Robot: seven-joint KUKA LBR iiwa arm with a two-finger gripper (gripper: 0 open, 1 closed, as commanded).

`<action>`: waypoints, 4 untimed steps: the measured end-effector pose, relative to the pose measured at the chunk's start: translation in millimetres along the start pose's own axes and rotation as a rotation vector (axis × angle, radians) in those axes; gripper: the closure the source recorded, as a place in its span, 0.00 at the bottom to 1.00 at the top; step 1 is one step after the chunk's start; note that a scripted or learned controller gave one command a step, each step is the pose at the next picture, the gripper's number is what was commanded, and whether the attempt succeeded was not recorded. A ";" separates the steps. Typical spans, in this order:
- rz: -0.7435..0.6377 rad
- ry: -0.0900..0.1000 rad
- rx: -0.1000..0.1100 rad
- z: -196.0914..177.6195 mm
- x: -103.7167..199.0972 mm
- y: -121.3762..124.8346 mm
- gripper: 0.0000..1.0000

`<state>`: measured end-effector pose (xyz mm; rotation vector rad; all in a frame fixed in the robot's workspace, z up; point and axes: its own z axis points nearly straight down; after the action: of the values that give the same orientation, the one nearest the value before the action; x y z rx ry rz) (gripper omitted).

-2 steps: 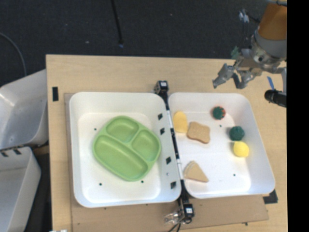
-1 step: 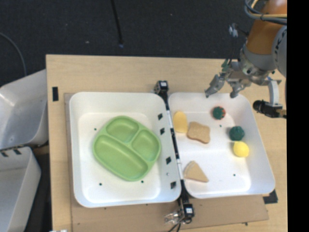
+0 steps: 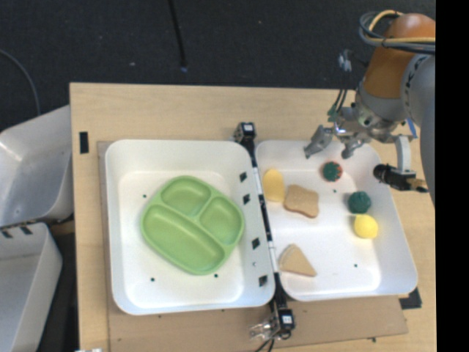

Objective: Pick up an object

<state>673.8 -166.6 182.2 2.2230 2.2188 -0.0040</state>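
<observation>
My gripper (image 3: 333,144) hangs open over the far edge of the right bin (image 3: 381,270), its two grey fingers spread with nothing between them. Just below and slightly right of it lies a small dark green and red ball (image 3: 332,171). Further down the bin's right side sit a dark green lumpy object (image 3: 359,202) and a yellow ball (image 3: 366,226). A yellow oblong piece (image 3: 273,185) lies by the bin's left wall, a tan bread-like slice (image 3: 301,201) beside it, and a tan wedge (image 3: 296,261) near the front.
The left bin (image 3: 124,284) holds a green divided plate (image 3: 192,224). A black clip (image 3: 244,131) sits at the far end of the divider between the bins. A black fitting (image 3: 392,175) sticks out at the right bin's right rim.
</observation>
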 end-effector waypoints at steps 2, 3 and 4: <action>0.001 -0.003 -0.008 32.1 -11.2 3.6 1.00; -0.002 0.000 -0.008 -32.3 -14.9 7.6 1.00; -0.003 -0.001 -0.004 -25.7 -15.9 8.2 1.00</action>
<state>682.0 -182.4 207.9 2.2179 2.2197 -0.0005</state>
